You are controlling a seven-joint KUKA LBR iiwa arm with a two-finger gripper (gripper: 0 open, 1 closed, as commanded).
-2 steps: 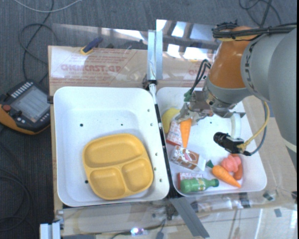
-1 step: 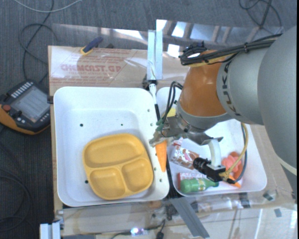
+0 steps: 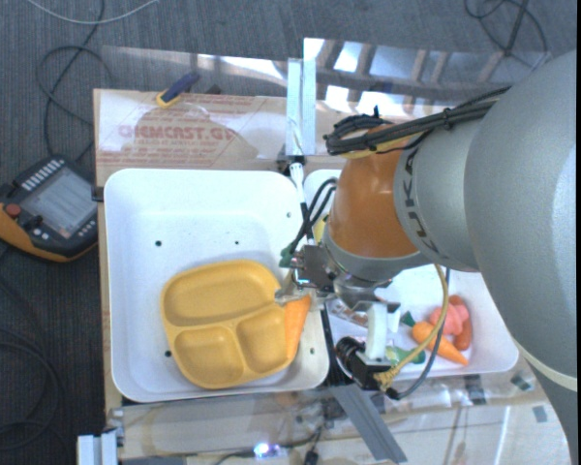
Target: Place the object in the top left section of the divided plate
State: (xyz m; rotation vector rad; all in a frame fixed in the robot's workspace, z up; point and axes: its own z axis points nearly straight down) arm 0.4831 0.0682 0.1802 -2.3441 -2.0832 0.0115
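Camera view: two white bins. The left bin [image 3: 174, 201] holds one yellow divided plate [image 3: 228, 323], its three sections bare. One orange carrot [image 3: 295, 325] leans on the plate's right rim beneath the gripper [image 3: 305, 284]; its finger state cannot be told. The right bin [image 3: 494, 356] holds several orange toy vegetables [image 3: 445, 332].

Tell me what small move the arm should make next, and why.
Probably shift left over the yellow divided plate, toward its top left section. An orange carrot-like object lies against the plate's right rim beneath the wrist, not in that section. Whether it is gripped is unclear.
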